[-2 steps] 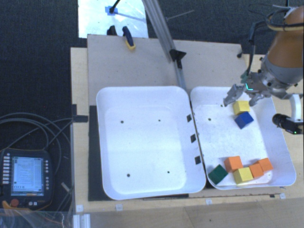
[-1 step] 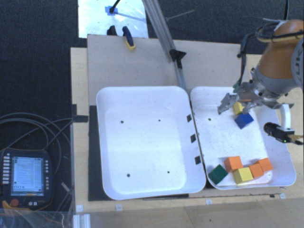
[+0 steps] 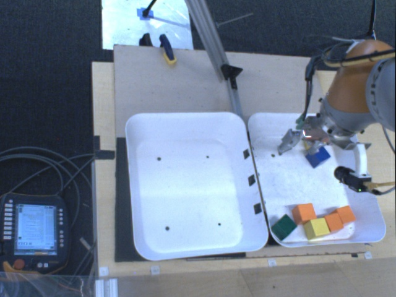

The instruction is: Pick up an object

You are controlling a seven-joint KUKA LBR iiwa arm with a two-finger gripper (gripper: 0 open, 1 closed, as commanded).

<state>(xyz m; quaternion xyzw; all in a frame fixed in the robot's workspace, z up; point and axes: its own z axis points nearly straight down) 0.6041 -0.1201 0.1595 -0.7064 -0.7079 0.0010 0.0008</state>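
Note:
My gripper hangs over the upper left part of the right bin, pointing left, and I see nothing in it. A blue block lies just right of it, partly under the wrist, with a bit of red showing beside it. Along the right bin's front edge sit a green block, an orange block, a yellow block and two more orange blocks.
The left bin lies beside the right one, joined by black clips. A slanted metal pole crosses behind the bins. A teach pendant with cables sits at the far left.

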